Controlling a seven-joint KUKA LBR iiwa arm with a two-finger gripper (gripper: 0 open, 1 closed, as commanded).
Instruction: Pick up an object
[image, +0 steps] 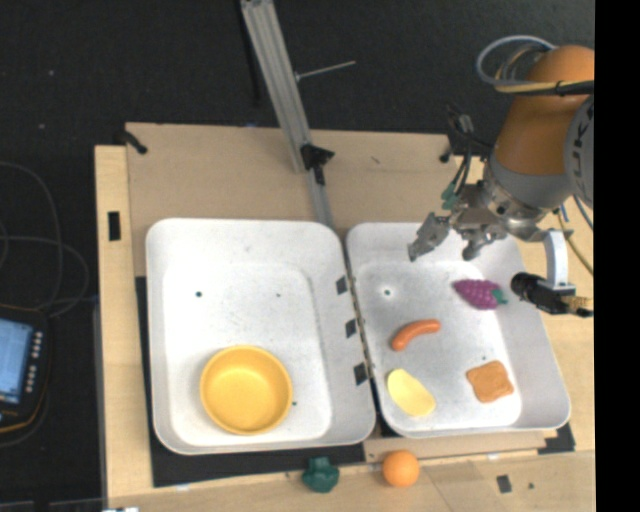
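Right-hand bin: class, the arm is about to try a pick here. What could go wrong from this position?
1. The gripper is open above the far part of the right bin, over bare floor, so closing here would likely grab nothing.
2. The purple grapes lie near the bin's right wall, so a finger might catch the rim.
3. The sausage is rounded and may slip away.

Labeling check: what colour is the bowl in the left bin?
Yellow; the bowl shows clearly in the camera view.
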